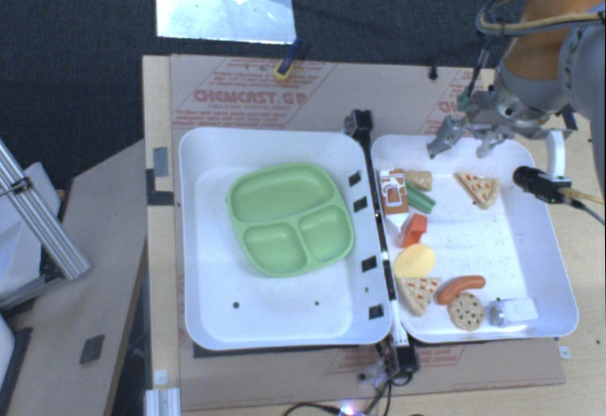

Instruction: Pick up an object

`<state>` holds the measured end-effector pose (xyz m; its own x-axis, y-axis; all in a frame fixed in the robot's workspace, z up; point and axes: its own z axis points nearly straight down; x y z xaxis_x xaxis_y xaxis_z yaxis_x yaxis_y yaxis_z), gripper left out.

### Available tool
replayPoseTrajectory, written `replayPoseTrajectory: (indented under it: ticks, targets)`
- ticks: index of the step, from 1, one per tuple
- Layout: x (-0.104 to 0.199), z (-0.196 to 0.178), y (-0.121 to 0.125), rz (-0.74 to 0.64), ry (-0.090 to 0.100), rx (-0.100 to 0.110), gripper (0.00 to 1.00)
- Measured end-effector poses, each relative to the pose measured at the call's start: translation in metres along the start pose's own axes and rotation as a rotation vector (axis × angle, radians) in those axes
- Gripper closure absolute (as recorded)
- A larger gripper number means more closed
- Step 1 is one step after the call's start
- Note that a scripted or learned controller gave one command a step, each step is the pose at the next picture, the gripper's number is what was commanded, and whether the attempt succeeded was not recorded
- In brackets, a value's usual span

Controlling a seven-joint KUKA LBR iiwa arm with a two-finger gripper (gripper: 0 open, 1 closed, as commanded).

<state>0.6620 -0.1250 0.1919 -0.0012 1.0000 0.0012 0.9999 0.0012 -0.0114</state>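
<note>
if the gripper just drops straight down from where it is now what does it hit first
Probably bare floor at the far end of the right bin. The gripper hangs with fingers spread above that end, and the pizza slice lies slightly nearer the camera. Depth is hard to judge from this slanted view.

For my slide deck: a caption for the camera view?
Open gripper above the right bin of toy food; green tray in the left bin.

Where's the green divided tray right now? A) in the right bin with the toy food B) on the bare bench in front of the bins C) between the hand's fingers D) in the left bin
D: the green divided tray lies flat inside the left bin, while the toy food sits in the right bin and the hand hovers over that bin's far edge.
</note>
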Motion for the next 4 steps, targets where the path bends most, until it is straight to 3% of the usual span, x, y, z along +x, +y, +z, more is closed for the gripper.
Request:
replayPoseTrajectory:
  ticks: [1, 3, 4]
  targets:
    - [0.000, -0.009, 0.003, -0.002, -0.001, -0.013, 0.00]
    - [-0.003, 0.091, 0.000, 0.000, -0.002, -0.012, 0.00]
    - [-0.003, 0.101, 0.005, -0.002, 0.000, -0.021, 0.00]
